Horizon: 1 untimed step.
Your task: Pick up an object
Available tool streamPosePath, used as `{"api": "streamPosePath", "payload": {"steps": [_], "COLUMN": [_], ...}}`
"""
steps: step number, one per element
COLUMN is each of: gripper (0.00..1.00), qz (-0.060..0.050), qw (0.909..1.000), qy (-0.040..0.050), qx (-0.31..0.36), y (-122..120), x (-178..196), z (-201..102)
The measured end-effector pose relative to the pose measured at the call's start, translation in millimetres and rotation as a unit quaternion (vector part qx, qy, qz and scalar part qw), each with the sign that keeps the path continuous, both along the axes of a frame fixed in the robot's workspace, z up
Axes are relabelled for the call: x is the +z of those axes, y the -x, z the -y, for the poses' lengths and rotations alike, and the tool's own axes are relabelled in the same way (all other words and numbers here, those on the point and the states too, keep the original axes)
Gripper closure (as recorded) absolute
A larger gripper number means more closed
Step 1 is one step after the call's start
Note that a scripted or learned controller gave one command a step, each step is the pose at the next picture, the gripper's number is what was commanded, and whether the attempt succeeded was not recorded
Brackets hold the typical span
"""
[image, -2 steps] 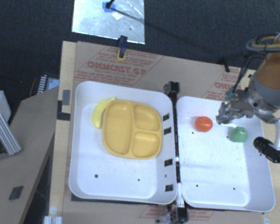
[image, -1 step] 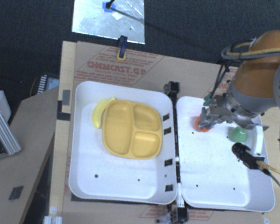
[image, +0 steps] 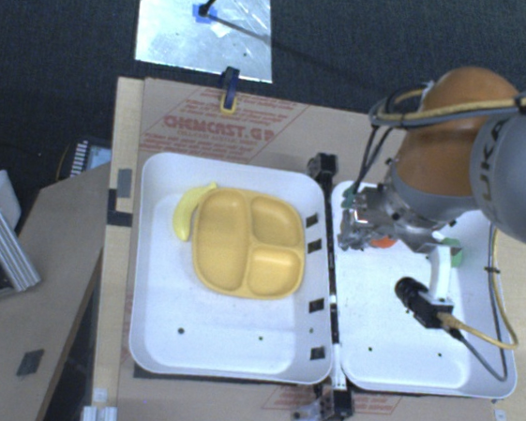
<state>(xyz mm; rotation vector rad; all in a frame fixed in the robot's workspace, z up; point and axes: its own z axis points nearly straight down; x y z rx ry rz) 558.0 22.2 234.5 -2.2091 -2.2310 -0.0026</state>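
While gripper (image: 360, 227) hovers, orange object (image: 384, 239) just beside

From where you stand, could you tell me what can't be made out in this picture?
- Gripper: blurred and partly under the arm; what it is doing is unclear.
- Orange thing in the right bin: mostly hidden by the arm.
- Banana in the left bin: partly covered by the yellow tray.

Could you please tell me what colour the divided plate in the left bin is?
The divided plate is yellow, seen clearly in the overhead camera view.
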Motion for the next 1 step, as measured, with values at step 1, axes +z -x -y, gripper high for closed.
{"api": "streamPosePath", "payload": {"steps": [1], "gripper": [1.00], "qz": [0.000], "qw": [1.0000], "qy": [-0.0002], "qx": [0.001], "y": [22.6], "x": [5.8], "z": [-53.0]}}
